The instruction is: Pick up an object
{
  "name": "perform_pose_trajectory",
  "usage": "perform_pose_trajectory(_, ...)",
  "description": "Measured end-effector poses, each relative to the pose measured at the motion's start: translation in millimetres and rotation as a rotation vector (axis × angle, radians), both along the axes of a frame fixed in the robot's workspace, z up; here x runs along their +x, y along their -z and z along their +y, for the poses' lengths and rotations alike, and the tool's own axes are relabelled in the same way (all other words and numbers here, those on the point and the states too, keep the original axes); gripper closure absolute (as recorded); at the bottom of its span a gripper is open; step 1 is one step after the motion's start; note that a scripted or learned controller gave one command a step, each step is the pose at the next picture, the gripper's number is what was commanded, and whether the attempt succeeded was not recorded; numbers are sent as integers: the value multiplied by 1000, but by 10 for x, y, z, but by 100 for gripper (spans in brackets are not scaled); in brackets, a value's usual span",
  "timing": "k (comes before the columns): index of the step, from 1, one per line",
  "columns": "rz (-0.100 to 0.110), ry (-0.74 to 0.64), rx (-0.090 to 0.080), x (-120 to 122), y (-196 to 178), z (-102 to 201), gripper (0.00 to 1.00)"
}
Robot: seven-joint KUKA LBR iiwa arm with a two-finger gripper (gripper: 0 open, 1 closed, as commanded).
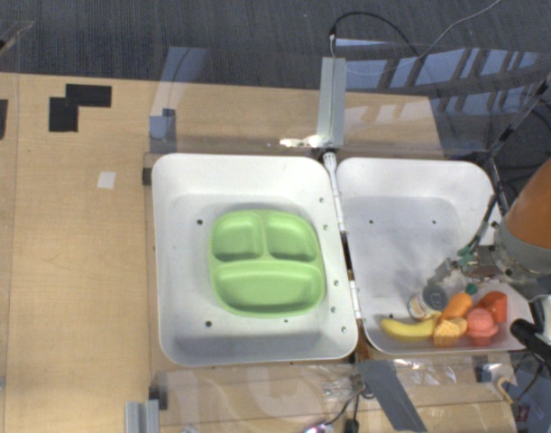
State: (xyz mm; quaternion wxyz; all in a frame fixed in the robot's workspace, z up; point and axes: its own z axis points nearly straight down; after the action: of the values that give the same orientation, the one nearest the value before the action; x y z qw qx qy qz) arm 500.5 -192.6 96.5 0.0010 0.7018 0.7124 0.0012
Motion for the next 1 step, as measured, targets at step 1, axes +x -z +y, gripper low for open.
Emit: perform_pose_trajectory(1, -13, -240, -4, -74, 61, -124, 0)
